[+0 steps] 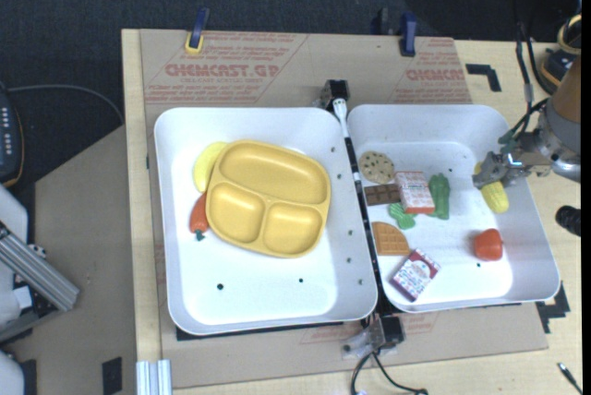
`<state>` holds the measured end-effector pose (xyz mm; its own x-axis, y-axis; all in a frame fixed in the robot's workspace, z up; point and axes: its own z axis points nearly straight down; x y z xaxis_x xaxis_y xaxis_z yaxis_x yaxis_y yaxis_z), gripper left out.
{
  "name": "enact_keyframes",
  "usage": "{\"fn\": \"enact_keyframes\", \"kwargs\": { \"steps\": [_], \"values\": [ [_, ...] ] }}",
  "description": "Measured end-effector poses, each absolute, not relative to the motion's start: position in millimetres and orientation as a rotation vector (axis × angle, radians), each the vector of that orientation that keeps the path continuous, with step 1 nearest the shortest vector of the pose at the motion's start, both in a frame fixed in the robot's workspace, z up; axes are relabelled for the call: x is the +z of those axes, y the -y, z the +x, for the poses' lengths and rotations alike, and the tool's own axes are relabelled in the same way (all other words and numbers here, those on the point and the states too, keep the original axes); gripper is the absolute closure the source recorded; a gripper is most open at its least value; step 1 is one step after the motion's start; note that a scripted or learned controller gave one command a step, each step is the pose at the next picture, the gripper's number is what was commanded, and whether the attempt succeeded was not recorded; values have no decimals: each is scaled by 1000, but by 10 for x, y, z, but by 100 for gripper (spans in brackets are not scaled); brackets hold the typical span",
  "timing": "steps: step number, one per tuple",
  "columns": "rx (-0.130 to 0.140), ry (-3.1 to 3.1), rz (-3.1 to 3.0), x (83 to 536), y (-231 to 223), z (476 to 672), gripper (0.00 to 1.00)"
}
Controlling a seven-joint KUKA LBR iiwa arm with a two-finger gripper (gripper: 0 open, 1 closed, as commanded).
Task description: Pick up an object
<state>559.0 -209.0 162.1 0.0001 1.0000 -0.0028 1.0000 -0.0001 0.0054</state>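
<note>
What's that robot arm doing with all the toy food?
The arm's gripper is down at the right side of the right bin, just above a yellow toy. It is trying to pick something up. A red tomato and a cookie lie nearby. The left bin has a yellow divided plate.

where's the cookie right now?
The cookie lies in the right bin, near its upper left corner, just above the brown chocolate piece and left of the red-and-white packet.
</note>
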Motion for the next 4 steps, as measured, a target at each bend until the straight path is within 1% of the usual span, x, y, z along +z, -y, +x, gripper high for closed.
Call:
{"fn": "enact_keyframes", "kwargs": {
  "steps": [1,2,3,4],
  "values": [
    [4,-2217,2215,2257,2133,5600,100],
    [2,-2220,2218,2250,2134,5606,100],
    [5,-2227,2211,2285,1578,5918,100],
    [3,-2225,2214,2318,1135,6053,100]
  ]
}}
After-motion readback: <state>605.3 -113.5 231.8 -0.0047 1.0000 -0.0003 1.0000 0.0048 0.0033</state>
